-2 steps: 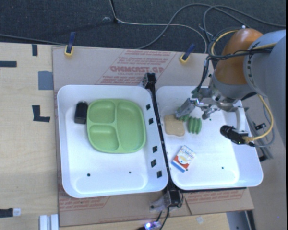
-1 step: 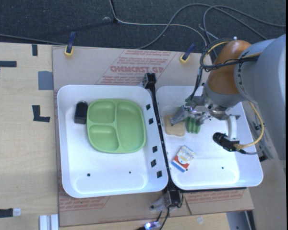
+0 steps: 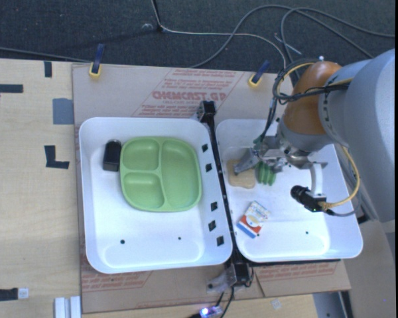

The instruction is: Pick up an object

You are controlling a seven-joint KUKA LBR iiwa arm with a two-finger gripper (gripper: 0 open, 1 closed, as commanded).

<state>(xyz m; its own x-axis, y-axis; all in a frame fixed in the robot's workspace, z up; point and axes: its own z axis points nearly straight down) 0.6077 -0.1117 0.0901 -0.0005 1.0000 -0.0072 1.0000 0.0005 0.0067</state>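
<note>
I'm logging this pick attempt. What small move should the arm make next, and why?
Probably a short descent: the gripper hangs over the green object and tan piece in the right bin, and no grasp is visible.

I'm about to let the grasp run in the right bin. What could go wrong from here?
1. The gripper sits over a green object that touches a tan object; it may catch both or nudge one aside.
2. Both lie near the divider between the bins, so a push could wedge them against it.
3. The small packet looks flat, likely hard to pinch.
</note>
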